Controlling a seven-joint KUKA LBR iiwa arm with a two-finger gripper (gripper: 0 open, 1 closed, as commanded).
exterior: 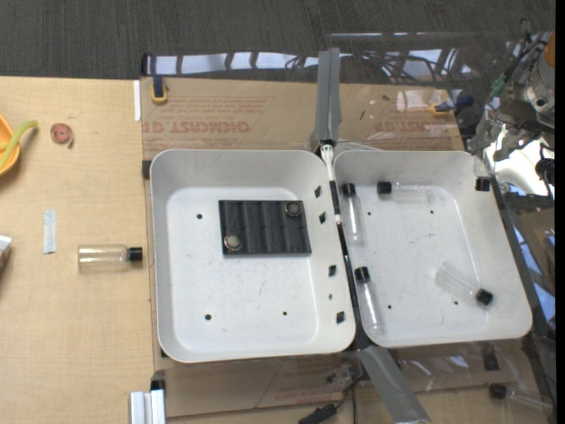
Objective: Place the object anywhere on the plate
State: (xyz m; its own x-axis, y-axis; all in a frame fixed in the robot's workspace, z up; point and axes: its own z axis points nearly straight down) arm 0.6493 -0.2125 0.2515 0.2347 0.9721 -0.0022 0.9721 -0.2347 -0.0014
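Claw (519, 155) sat at the right edge of the view, over the far right corner of the right bin (415, 332). It was lost in cable clutter and glare, so I couldn't tell whether it was released or clenched. I saw nothing that read as carried.

Plate (265, 230) was the dark ribbed slab lying flat in the left bin (177, 307), toward its far side. Two small round bits were sitting on it: one at the near-left corner (232, 242), one at the far-right corner (293, 208). The ribs probably stop round parts from rolling off.

My read is that the object was one of the clear black-capped vials in the right bin:
- loose vial (461, 283), on the open floor near the right wall, lying at a slant. Clear room all round it, so the easiest pick.
- two vials (351, 215) (367, 306) lying along the left wall, touching or almost touching it. Poor finger access on the wall side.
- one vial (408, 186) lying along the far wall.

A spare vial (108, 255) lay on the bench, left of the bins and well apart from them. Likely not in play.

Judgement: the transfer hadn't started. The next move calls for a descent onto the loose vial, jaws set across its long axis. Risk: clear glass, and it rolls.
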